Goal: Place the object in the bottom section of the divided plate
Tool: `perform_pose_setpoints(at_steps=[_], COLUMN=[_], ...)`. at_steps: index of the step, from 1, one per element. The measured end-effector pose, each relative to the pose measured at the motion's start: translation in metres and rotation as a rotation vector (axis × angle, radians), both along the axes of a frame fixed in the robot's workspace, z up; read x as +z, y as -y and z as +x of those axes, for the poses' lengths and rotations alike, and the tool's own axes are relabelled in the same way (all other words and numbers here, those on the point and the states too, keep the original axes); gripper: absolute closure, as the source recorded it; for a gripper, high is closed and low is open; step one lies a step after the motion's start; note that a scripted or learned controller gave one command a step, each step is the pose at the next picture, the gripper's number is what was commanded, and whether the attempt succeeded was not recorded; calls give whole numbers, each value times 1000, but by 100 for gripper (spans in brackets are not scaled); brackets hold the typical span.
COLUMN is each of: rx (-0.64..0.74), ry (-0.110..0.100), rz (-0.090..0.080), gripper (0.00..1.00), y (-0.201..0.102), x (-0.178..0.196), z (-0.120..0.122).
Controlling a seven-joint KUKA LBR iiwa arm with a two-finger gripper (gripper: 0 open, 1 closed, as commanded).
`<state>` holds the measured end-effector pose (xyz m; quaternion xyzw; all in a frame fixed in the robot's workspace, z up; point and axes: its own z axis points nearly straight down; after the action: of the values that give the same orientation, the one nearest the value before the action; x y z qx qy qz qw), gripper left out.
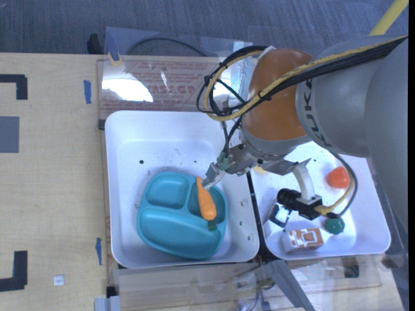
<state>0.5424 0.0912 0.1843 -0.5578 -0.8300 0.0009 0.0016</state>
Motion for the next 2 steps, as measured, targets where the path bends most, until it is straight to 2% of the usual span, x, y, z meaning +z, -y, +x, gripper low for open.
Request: perform_pose_setpoints(at_steps=[1,2], rx=[-104,-27], ry=[6,12], rz=[-1,5], gripper=[0,0], y=[-16,-120], x=[3,-70], z=[13,-2])
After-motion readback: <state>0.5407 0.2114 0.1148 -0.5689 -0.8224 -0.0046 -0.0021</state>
